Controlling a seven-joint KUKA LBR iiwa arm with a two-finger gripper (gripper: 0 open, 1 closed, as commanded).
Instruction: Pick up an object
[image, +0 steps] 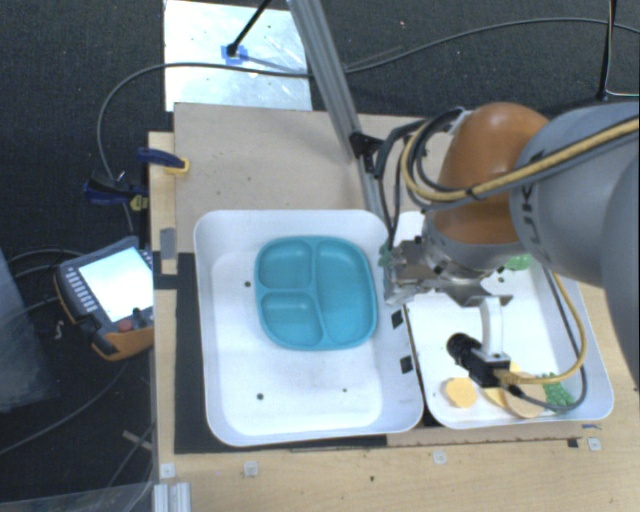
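**Arm (560, 190) over right bin (600, 400), frame centre-right; how far the gripper (408, 275) is open, or what it holds, cannot be told.**
Teal plate (315, 292), in left bin (300, 390), frame centre: probably stiff, light, slick; take its rim. Yellow disc (460, 392), lower right: small, likely light.

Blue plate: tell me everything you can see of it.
The blue plate is teal, rounded-rectangular, plastic by its look, split by ridges into three compartments: two small on the view's left, one long on the right. It lies flat, right way up, on the floor of the left bin, toward its far right corner, touching nothing else.
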